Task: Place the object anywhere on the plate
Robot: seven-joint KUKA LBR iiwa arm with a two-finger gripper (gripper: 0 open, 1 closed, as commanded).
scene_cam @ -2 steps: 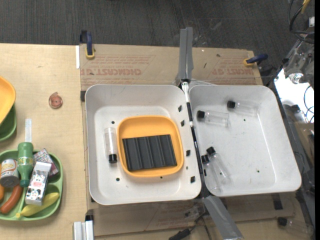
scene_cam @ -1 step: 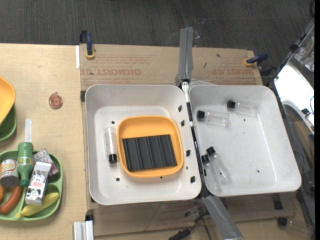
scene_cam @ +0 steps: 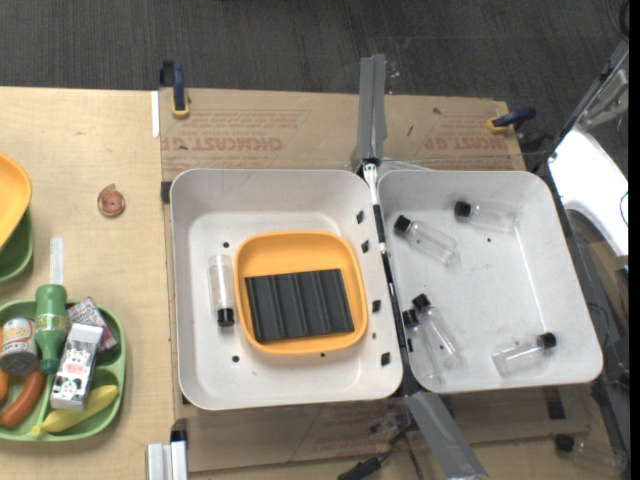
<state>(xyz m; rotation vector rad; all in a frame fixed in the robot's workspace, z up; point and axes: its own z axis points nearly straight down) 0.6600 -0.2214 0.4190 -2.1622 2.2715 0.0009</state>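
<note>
Green plastic is seen at the far left, where a compartment tray (scene_cam: 100, 393) of toy food is kept on the wooden tabletop (scene_cam: 80, 138), well apart from the work area, presumably as spare stock. An orange bowl (scene_cam: 10, 200) is cut off by the frame edge above it, and a small pink item (scene_cam: 111, 201) lies alone nearby.

Two white bins are set side by side on a cardboard sheet (scene_cam: 240, 128), which is pinned at its back corners by a blue clamp (scene_cam: 175, 90) and a second clamp (scene_cam: 510, 120), apparently so nothing slides during attempts. In the left bin (scene_cam: 185, 298) an orange plate (scene_cam: 300, 243) is laid flat at the centre, with a dark ribbed mat (scene_cam: 300, 304) resting on it. One clear vial (scene_cam: 219, 286) with a black cap lies lengthwise just beside the plate's left rim, on the bin floor and not on the plate.

In the right bin (scene_cam: 500, 288) four more capped vials are scattered on their sides: one near the divider at the top (scene_cam: 425, 238), one toward the back (scene_cam: 480, 214), one against the left wall (scene_cam: 432, 328) and one near the front right corner (scene_cam: 522, 353). These are judged to be the supply from which an object is to be taken; none has yet been placed on the plate, so the task is read as not done.

Whether the gripper is open or closed cannot be told.
</note>
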